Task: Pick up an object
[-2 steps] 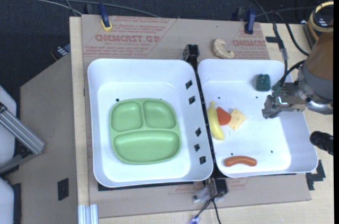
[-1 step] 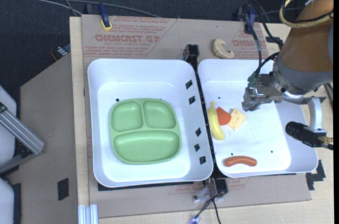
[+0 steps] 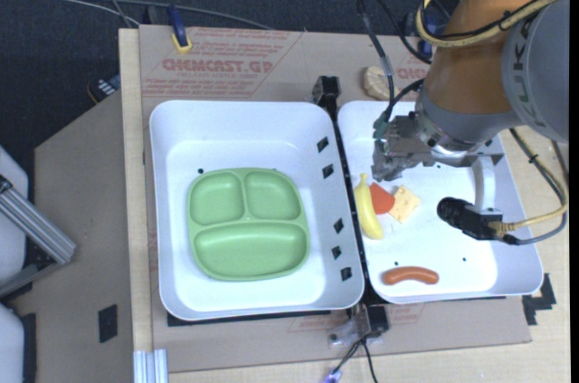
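Camera view — yellow banana lying beside red piece.

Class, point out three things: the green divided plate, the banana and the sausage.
green divided plate [image 3: 247, 223]: camera view, on its central ridge.
banana [image 3: 367, 211]: camera view, on its middle.
sausage [image 3: 410, 276]: camera view, on its middle.

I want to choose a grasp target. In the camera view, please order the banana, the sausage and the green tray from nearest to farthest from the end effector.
1. banana: right bin, just below the end effector.
2. sausage: right bin, near its front edge.
3. green tray: left bin, across the divider.
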